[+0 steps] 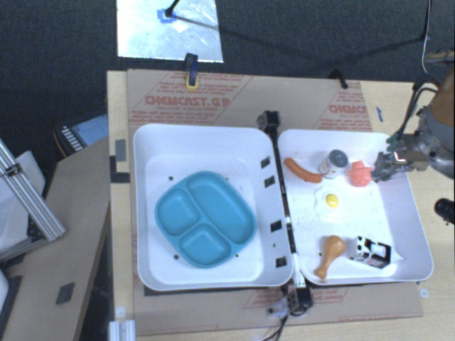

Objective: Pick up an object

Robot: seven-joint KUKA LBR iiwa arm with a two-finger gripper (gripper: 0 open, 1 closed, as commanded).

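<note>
The right bin [405,219] holds a pink-red object [360,174], a small grey can [332,163], an orange sausage [303,170], a fried egg [331,201], a chicken drumstick [330,253] and a black-and-white box [372,251]. My gripper [384,166] sits at the bin's right side, right next to the pink-red object. Whether they touch is unclear.
The left bin [149,148] holds a blue divided plate [205,219]. A black divider [279,190] runs between the bins. Both stand on a cardboard sheet [213,98]. The arm [437,130] comes in over the right edge.
</note>
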